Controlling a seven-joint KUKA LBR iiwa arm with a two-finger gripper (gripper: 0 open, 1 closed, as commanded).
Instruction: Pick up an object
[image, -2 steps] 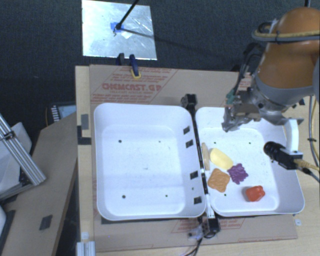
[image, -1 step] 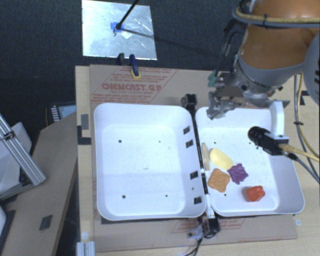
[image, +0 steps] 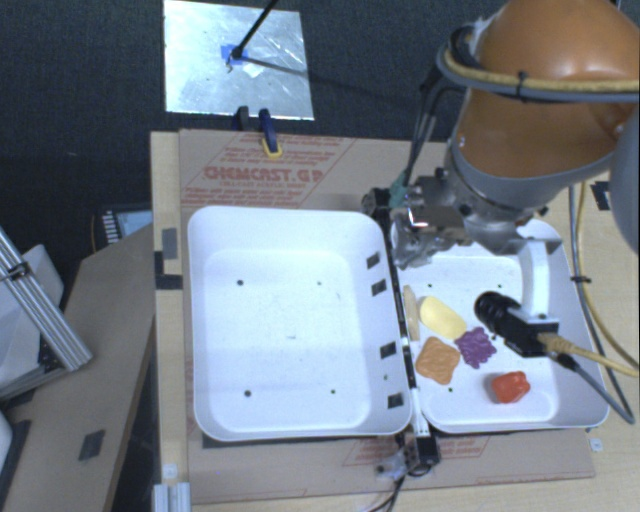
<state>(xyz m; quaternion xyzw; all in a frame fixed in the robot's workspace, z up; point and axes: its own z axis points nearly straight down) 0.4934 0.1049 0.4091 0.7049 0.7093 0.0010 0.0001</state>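
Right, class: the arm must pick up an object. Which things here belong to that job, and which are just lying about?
Job: gripper; yellow piece; orange piece; purple piece; red piece; right bin.
Lying about: left bin; cardboard sheet; foil square.

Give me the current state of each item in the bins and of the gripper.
yellow piece: lying loose in right bin
orange piece: lying loose, right bin
purple piece: lying loose, right bin
red piece: lying loose, right bin
gripper: above right bin's far end
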